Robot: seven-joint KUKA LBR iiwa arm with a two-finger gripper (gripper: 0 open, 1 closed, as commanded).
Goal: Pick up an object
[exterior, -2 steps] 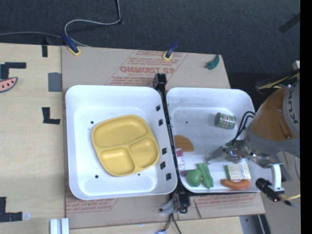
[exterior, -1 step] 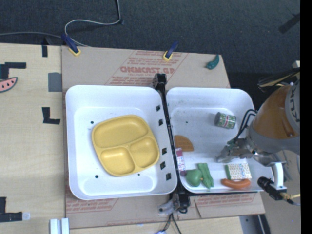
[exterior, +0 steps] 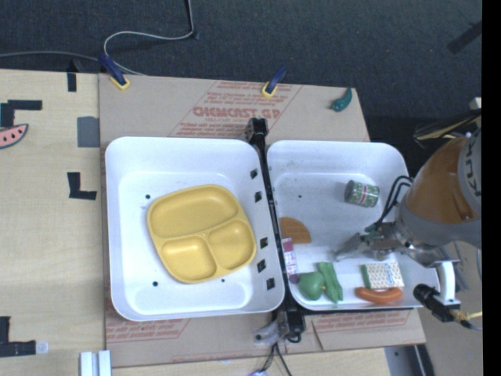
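White plastic, the right bin [exterior: 329,157] sits on brown cardboard [exterior: 227,108] over dark carpet [exterior: 313,22]; inside it, the gripper [exterior: 352,247] spreads its fingers apart, holding nothing.

- A pale wood counter [exterior: 47,233] carries a brown cardboard sheet [exterior: 180,108] with red lettering.
- Two shallow white bins sit side by side on the cardboard: left bin [exterior: 125,210] toward nine o'clock, right bin [exterior: 329,163] toward three o'clock.
- Yellow clips [exterior: 117,77] pin the sheet's twelve o'clock edge.
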